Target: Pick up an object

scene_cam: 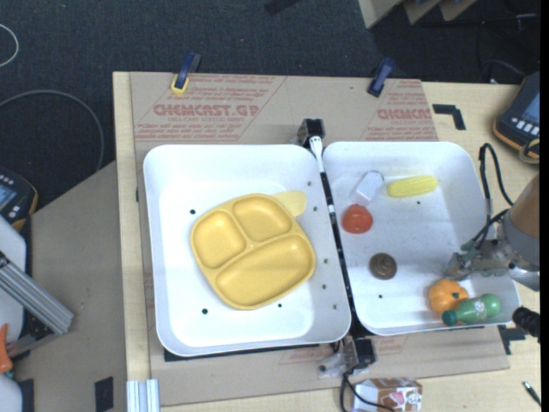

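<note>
The right bin (412,154) holds several small objects. A yellow corn cob (412,186) lies at the back, with a small pale cup (369,184) to its left. A red tomato-like ball (357,221) and a brown round piece (383,267) sit nearer the left wall. In the front right corner lie an orange fruit (447,297) and a green bottle (473,309), touching each other. My gripper (477,260) reaches in from the right and hangs low just above and behind the orange fruit. Nothing shows in its grasp.
The left bin (171,273) carries a yellow divided plate (253,251) with a pale yellow piece (292,202) at its back edge. A black divider strip (330,221) runs between the bins. The bench (257,101) behind them has two clamps.
</note>
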### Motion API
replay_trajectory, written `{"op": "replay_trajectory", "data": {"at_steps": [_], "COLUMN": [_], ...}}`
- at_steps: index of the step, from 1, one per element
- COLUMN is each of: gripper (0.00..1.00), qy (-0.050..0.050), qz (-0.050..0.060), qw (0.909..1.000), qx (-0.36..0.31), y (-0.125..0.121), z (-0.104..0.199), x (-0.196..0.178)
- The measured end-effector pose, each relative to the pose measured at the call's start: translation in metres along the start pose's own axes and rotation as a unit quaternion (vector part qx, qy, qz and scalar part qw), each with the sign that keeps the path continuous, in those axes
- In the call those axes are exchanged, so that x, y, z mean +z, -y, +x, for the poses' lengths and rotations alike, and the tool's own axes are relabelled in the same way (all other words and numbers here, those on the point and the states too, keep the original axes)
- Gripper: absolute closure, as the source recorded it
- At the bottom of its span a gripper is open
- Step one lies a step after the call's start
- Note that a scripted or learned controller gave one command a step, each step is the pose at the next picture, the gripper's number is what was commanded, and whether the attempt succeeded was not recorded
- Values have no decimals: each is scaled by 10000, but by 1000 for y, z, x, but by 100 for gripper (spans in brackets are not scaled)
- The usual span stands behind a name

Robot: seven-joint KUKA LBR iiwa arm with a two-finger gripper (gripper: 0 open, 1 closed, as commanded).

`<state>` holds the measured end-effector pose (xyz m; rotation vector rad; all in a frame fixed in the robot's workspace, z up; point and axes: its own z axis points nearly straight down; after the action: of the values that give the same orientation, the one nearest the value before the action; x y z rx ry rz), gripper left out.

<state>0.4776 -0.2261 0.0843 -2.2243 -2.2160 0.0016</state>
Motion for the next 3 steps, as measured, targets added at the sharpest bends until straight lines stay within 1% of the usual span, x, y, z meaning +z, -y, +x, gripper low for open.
{"op": "replay_trajectory", "data": {"at_steps": [1,2,3], "gripper": [100,100,100], "qy": [-16,18,-15], "qz": [2,-28,7], "qw": [10000,10000,10000], "qx": [-42,-24,-41], "y": [-2,-31,-24], "z": [65,39,99], "x": [-11,0,0]}}
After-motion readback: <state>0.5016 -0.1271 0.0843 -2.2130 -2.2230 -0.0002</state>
